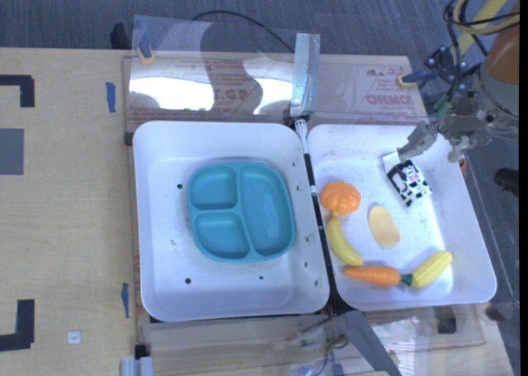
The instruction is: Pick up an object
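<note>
Nearest, along the lower edge of the right-hand shallow white plastic bin (474,226), lie three pieces of toy food in a rough row: a curved yellow plastic banana (341,242), an orange toy carrot with a green tip (375,275) and a stubby yellow toy corn cob (431,268), one of each. Just above them sit a pale yellow oval slice (383,225) and a round orange toy pumpkin (340,198), the pumpkin touching the banana's upper end. Further up, toward the upper right of the frame, a small black-and-white patterned block (409,181) lies tilted, its long axis running from upper left to lower right. That makes six loose things in this bin. The left-hand shallow white plastic bin (157,226) holds one teal plastic divided plate (241,209) with three compartments. Farthest, the gripper (412,147) of the grey arm reaches in from the upper right, its tip just above and beside the block's upper end; whether its fingers are parted or closed cannot be told, and nothing is seen between them. Judging from this, the block is the likeliest target: it lies directly below and slightly toward the frame's bottom from the tool, so a short descent would meet it, with the jaws best set across its narrow width.
</note>
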Robot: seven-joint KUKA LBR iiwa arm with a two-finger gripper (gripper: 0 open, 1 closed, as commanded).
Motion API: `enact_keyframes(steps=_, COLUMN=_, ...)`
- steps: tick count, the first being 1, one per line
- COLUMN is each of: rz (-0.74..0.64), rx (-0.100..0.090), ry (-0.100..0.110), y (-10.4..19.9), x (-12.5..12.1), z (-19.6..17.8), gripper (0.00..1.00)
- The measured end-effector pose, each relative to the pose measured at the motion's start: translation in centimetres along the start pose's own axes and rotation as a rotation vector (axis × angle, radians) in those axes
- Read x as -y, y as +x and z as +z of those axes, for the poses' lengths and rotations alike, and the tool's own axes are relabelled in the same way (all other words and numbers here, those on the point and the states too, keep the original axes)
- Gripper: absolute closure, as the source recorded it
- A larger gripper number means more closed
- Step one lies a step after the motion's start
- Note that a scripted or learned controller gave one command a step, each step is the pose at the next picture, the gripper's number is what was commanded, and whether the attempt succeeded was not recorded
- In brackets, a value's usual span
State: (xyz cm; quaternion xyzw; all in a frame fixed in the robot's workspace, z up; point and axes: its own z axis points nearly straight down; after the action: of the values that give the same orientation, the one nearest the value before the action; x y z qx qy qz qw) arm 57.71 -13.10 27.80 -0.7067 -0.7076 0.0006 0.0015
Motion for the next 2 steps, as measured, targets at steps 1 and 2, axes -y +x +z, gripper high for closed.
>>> enact_keyframes(steps=1, rz=0.021, rx=-0.001, ry=0.012, y=-1.2, x=-2.1, z=12.9, gripper=0.00)
enact_keyframes(steps=2, rz=-0.039, rx=0.003, ry=-0.009, y=-4.2, x=-4.1, z=17.6, gripper=0.00)
